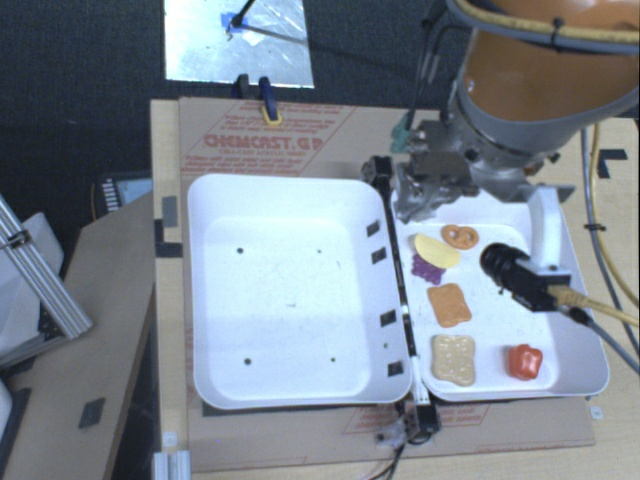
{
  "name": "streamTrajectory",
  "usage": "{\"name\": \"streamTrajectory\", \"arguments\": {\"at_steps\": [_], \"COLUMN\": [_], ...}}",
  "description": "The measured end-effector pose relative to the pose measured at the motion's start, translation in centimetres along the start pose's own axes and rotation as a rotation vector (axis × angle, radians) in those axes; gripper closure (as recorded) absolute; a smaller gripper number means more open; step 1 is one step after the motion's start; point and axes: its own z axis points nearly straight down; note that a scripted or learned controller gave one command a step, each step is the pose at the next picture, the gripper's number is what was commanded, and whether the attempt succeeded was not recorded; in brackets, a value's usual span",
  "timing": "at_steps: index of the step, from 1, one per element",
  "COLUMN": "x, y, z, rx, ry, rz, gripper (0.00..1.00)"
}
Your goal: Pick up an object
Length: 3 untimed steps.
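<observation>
The right bin (590, 363) holds several toy foods: a brown pretzel (460, 236), a yellow piece (436, 251) lying over a purple grape bunch (427, 269), an orange slab (449, 305), a tan cracker (454, 359) and a red pepper (524, 362). My gripper (418, 200) hangs over the bin's back left corner, just above and left of the yellow piece and the pretzel. The wrist body hides its fingertips, and nothing shows between them.
The left bin (210, 268) sits beside the right one, with black clips (388, 318) along the shared wall. A black cylinder (515, 273) with a yellow cable juts over the right bin. A shiny metal sheet (238, 26) lies beyond the bench.
</observation>
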Motion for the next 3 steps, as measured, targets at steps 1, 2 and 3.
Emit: {"name": "streamTrajectory", "arguments": {"at_steps": [1,2,3], "x": [4.9,6.8,11.8], "y": [0.0,0.0,0.7], "z": [-2.9,-8.6,0.8], "rx": [0.000,-0.004,0.009], "ry": [0.002,0.003,-0.002], "rz": [-0.008,-0.008,-0.010], "gripper": [1.00,1.00,1.00]}}
